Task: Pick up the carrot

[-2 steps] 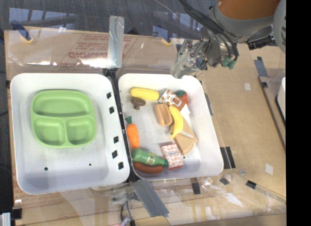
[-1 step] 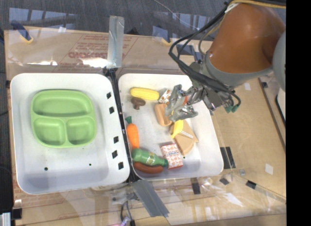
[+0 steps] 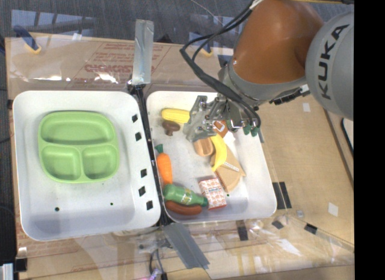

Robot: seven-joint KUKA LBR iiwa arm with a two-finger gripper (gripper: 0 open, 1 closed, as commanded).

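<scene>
The carrot (image 3: 163,167) is orange with a green top and lies along the left wall of the right bin (image 3: 258,176). My gripper (image 3: 204,125) hangs over the upper middle of that bin, above and to the right of the carrot, well apart from it. Its metal body covers part of a tan food piece and the top of a banana (image 3: 219,153). Nothing shows between its fingers.
The right bin also holds a yellow piece (image 3: 175,115), a small brown piece (image 3: 171,127), a bread slice (image 3: 230,176), a pink packet (image 3: 212,192), a green bottle (image 3: 183,196) and a sausage (image 3: 184,209). The left bin (image 3: 30,212) bears a green divided tray (image 3: 78,146).
</scene>
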